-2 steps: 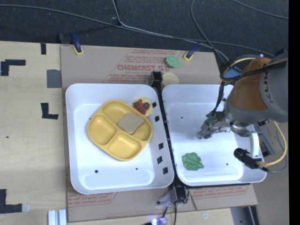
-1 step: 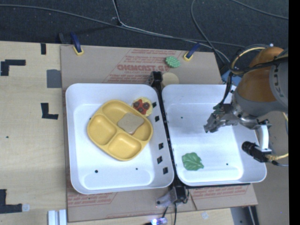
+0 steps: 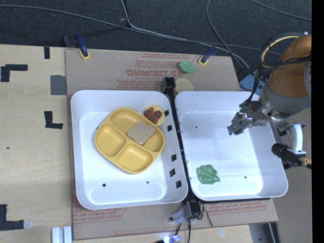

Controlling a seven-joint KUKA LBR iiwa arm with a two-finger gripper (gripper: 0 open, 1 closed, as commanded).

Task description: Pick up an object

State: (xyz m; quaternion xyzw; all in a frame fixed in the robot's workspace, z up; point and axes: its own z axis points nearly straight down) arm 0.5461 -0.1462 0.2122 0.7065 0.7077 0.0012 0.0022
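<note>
Nearest the camera, at the lower edge, a black clip and cable assembly [image 3: 186,214] sits at the junction of the two shallow white bins, over a brown cardboard sheet [image 3: 147,70] printed with red lettering. The cardboard lies on a pale wooden bench [image 3: 30,135] marked with black tape pieces; beyond the bench runs a dark carpeted floor [image 3: 167,9] crossed by thin cables. Two blue-and-yellow clamps [image 3: 82,49] pin the cardboard's far edge, and a small green dotted object [image 3: 186,66] rests on the cardboard near the right-hand clamp. The left bin [image 3: 91,186] holds a yellow compartmented plate [image 3: 129,139], set at a slant; a tan, square, bread-like slice [image 3: 140,132] lies across its central dividers, and a small piece with dark red spots [image 3: 154,114] sits at the plate's far rim. The right bin [image 3: 268,186] contains a green, crinkled, leaf-like object [image 3: 207,174], flat on the bin floor near its front-left corner. The gripper [image 3: 237,127] hangs over the far part of the right bin, well apart from the leaf-like object, nothing visible between its fingers; whether these are spread or closed cannot be told. The grey arm with its orange band [image 3: 293,49] enters from the right.
</note>
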